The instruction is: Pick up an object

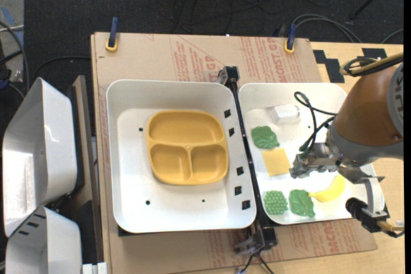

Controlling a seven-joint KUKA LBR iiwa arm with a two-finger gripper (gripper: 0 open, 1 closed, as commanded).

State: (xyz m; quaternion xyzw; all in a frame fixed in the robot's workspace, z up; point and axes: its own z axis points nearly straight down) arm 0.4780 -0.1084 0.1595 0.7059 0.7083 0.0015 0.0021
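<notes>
The right bin (257, 94) holds several small objects: a white block (285, 113), a green leafy piece (264, 137), a yellow square slice (277, 162), a green round bumpy piece (275, 203), another green leaf (301, 202) and a yellow banana (329, 190). My gripper (306, 167) hangs low over the bin's middle, just right of the yellow slice and above the banana. The wrist and cables hide its tips.
The left bin (125, 157) holds a yellow divided tray (188, 146). A black divider (242, 144) runs between the bins. The arm's orange band (376, 112) fills the right side. White tubs (35, 144) stand off the bench at the left.
</notes>
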